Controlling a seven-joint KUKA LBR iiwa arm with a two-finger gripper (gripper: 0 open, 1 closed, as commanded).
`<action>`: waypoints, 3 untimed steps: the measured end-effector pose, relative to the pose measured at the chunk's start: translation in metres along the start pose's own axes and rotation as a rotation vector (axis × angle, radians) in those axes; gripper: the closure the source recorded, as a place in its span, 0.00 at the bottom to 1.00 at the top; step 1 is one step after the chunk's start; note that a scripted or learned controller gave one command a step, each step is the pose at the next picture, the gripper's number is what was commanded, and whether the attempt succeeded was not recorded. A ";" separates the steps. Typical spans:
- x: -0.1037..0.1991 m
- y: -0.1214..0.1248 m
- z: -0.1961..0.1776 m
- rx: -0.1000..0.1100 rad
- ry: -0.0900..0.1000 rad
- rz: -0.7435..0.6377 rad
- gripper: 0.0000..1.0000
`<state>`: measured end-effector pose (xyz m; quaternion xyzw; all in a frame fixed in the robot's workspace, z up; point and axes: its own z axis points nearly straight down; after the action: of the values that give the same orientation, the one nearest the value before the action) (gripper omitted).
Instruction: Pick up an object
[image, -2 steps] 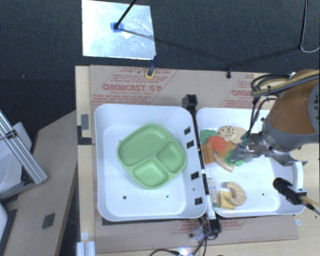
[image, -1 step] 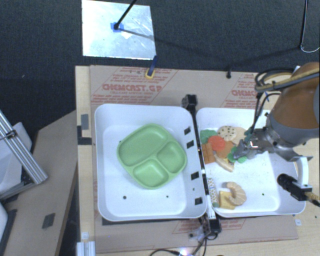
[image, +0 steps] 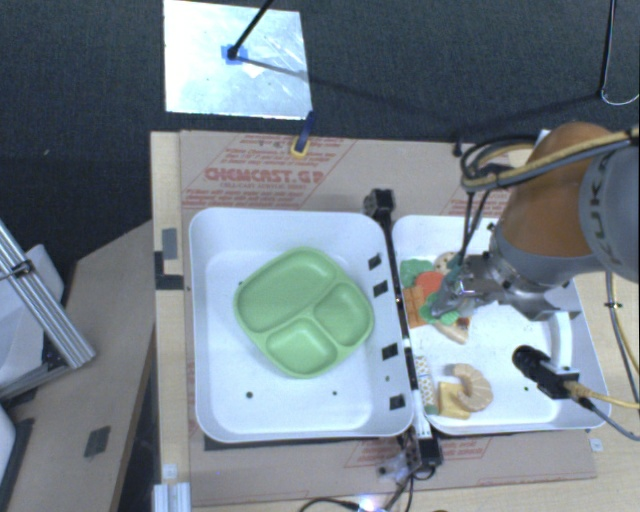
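Claw (image: 452, 290): low over the right bin's (image: 520, 415) left edge, poised for a grab; opening impossible to judge (fingers blurred against the pile)
Toy pile (image: 432, 295): heaped at that left edge, directly under the claw, touching or nearly so
Green tray (image: 303, 312): centre of left bin (image: 220, 400)
Pretzel piece (image: 468, 386): near front edge, apart from claw

desk (image: 110, 300): printed cardboard sheet (image: 270, 170) lies flat on it. Two white bins on the cardboard, left bin (image: 215, 400) touching right bin (image: 580, 400) side by side.
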<state>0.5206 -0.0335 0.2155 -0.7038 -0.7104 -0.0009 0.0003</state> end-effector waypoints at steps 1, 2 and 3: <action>0.032 0.017 -0.005 -0.002 -0.001 0.001 1.00; 0.027 0.000 -0.017 0.000 -0.001 0.008 1.00; 0.024 0.003 0.000 0.001 -0.002 0.009 1.00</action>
<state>0.5230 -0.0091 0.2153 -0.7070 -0.7073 0.0001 -0.0001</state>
